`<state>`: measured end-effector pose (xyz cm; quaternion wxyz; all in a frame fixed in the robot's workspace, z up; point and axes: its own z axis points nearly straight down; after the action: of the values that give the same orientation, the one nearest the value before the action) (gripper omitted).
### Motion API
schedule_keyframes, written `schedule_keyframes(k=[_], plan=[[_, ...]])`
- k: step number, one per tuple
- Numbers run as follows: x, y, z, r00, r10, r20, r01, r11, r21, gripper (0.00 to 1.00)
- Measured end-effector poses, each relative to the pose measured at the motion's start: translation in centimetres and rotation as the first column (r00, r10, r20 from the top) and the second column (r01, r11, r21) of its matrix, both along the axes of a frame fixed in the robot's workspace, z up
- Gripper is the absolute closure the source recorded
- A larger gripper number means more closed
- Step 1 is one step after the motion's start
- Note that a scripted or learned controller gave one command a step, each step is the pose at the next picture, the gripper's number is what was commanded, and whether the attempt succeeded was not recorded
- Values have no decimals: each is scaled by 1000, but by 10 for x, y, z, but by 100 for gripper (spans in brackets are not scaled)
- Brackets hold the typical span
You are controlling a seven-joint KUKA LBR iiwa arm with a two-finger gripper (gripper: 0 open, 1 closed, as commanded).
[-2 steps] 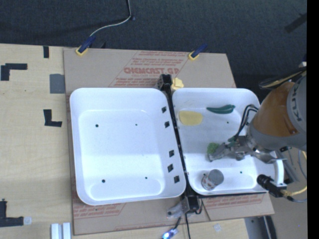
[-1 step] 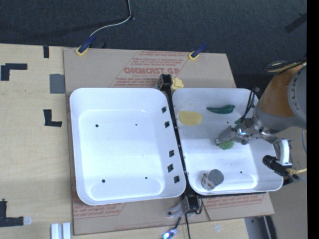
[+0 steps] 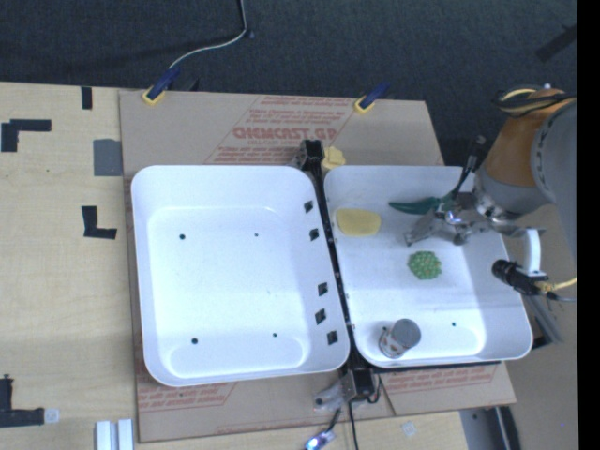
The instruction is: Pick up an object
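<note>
My gripper (image 3: 438, 236) hangs over the upper middle of the right bin (image 3: 487, 289), its grey fingers spread open with nothing between them. A green bumpy ball (image 3: 425, 265) lies just below the fingertips, apart from them. A dark green leaf-shaped piece (image 3: 411, 205) lies just above and left of the gripper, its right end hidden by the wrist. A pale yellow flat piece (image 3: 358, 221) rests near the bin's upper left. A grey cylinder (image 3: 401, 336) stands near the bin's front wall.
The left bin (image 3: 225, 270) sits beside the right one, with a black clip strip (image 3: 322, 251) along the shared wall. The grey arm with its orange band (image 3: 514, 153) comes in from the right. A black fitting (image 3: 511, 273) sticks out over the right bin's rim.
</note>
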<state>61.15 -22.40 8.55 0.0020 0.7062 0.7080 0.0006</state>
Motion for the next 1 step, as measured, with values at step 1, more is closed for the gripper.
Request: schedule_keyframes(k=[1], plan=[[-58,41,0,1000,-2,-3,2,1000,1,0]])
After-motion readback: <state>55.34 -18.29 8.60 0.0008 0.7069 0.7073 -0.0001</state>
